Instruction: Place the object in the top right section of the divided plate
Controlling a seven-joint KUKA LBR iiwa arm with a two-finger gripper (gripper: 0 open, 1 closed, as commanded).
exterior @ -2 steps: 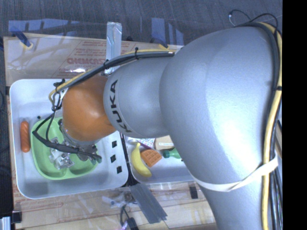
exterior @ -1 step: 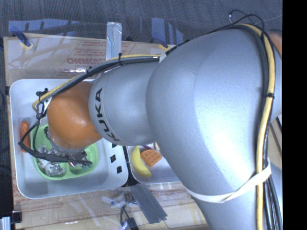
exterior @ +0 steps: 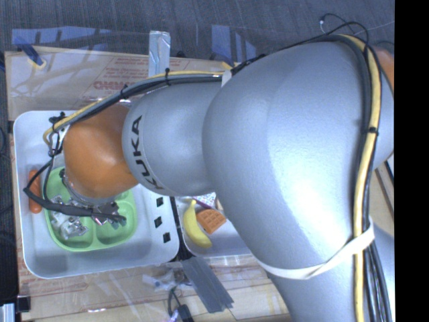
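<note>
The green divided plate (exterior: pixel 124 232) lies in the left white bin (exterior: pixel 40 260), mostly covered by my arm's orange wrist band (exterior: pixel 94 156). My gripper (exterior: pixel 75 225) hangs low over the plate's left compartments, its metal parts just above the plate floor. An orange object (exterior: pixel 32 192), carrot-like, lies beside the plate's left rim on the bin floor. The plate's upper sections are hidden under the wrist.
The big grey arm (exterior: pixel 281 153) covers most of the right bin. A yellow banana (exterior: pixel 194 230) and an orange waffle-like piece (exterior: pixel 212 220) lie at that bin's left edge. Tape strips and cardboard (exterior: pixel 100 72) surround the bins.
</note>
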